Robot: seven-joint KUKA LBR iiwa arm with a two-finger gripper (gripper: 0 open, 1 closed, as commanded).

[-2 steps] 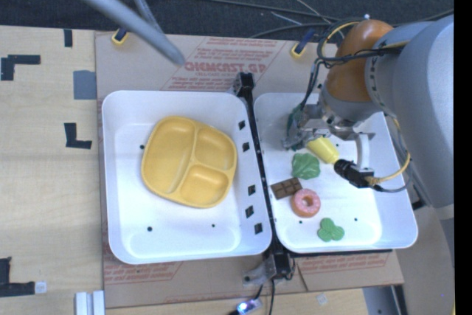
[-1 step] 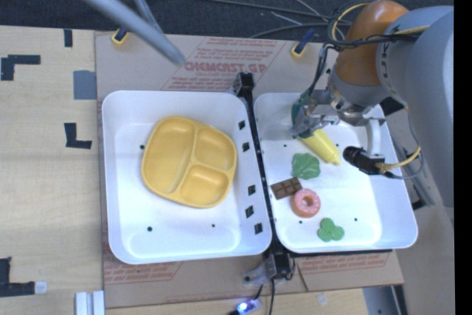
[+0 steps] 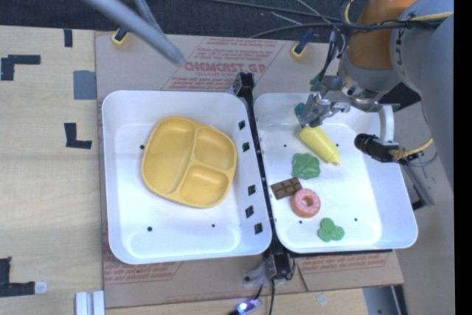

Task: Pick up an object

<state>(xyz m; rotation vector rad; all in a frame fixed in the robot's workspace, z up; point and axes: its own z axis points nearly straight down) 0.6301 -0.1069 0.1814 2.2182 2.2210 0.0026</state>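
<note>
The yellow corn piece (image 3: 320, 143) lies in the right bin (image 3: 383, 221), in its far half, toward the left of centre. Its long axis runs diagonally: the blunt, wider end points far-left toward the gripper, and the narrower end points near-right. The piece is pale yellow, elongated and slightly tapered, lying flat on the bin floor.

The gripper (image 3: 313, 110) is positioned over the far-left part of the right bin, just beyond the far-left end of the corn piece. From this view it cannot be determined whether the fingers are spread or closed, nor whether they contact the corn. The arm (image 3: 413, 33), grey with an orange band, enters from the right.

Other contents of the right bin:
- A green leafy piece (image 3: 305, 166) lies just near of the corn piece.
- A brown chocolate piece (image 3: 285, 189) lies near-left of the leafy piece.
- A pink doughnut (image 3: 305, 202) lies beside the chocolate piece, to its right, touching or nearly touching it.
- A small green clustered piece (image 3: 330, 232) lies near the near wall.

The left bin (image 3: 118, 181) contains a yellow divided plate (image 3: 189, 161) with three compartments, set roughly at centre.
</note>
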